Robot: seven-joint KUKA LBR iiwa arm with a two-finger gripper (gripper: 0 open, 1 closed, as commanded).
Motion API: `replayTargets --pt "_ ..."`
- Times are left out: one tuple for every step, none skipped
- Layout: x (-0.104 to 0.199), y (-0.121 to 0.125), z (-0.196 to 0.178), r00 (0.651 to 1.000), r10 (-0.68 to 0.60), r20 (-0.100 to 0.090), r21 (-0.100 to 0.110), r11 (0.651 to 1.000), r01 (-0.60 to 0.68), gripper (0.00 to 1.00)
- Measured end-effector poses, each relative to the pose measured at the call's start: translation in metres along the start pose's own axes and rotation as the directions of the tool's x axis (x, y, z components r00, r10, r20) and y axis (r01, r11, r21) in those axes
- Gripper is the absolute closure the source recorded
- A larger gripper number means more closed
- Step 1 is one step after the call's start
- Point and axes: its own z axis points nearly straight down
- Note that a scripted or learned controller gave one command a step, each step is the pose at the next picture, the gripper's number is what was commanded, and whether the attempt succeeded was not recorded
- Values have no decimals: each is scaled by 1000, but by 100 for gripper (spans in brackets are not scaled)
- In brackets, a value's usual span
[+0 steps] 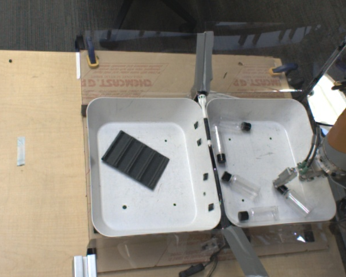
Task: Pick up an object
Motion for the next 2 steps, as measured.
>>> replayTargets --pt "-1 1 -9 1000 3 5 -3 1000 -3 100" --pt "-8 20 -117 999 -47 11 -2 999 47 100"
